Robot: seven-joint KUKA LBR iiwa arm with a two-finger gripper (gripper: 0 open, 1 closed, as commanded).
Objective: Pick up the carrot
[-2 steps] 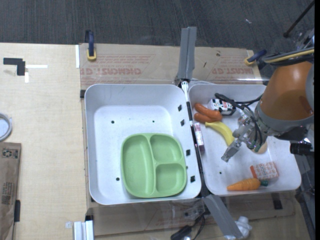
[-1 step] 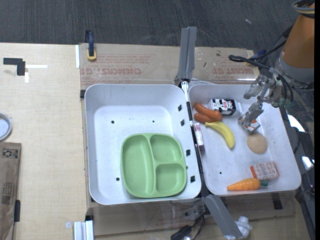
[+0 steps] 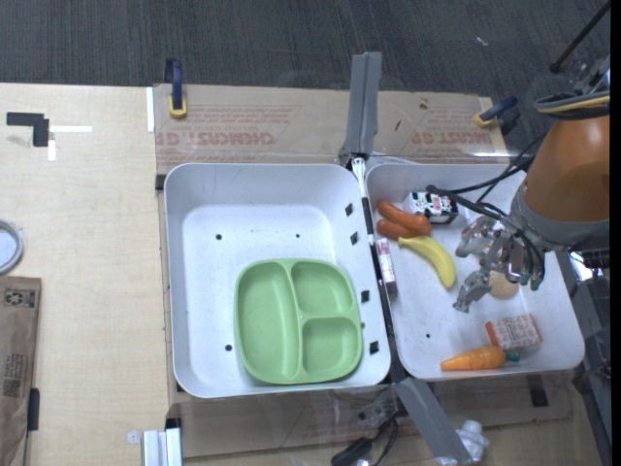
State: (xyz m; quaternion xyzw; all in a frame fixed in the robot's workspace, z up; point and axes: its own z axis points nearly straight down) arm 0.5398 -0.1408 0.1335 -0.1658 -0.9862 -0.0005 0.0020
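Observation:
The orange carrot with a small green top lies near the front edge of the right bin. My gripper hangs over the middle right of that bin, well behind the carrot and apart from it. Its metal fingers look spread, with nothing between them. A pale round object lies just right of the fingers, partly hidden by the wrist.
In the right bin lie a yellow banana, two orange-red sausages, a small black-and-white item and an orange packet. The left bin holds a green divided plate.

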